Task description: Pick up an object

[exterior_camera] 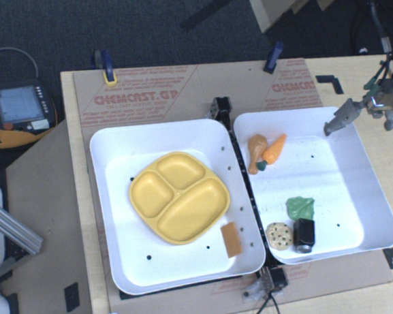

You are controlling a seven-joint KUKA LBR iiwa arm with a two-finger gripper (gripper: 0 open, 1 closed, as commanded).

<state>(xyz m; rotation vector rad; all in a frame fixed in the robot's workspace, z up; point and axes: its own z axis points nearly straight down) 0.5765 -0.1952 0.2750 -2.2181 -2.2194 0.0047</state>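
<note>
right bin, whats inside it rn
The right bin holds a carrot touching a tan piece near its back left, and at front left a green item, a cookie and a black object. Whatever lies beneath them is covered.

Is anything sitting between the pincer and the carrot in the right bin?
Nothing visible. The pincer sits over the right bin's upper right rim; bare white floor lies between it and the carrot. A tan piece touches the carrot's far side.
</note>
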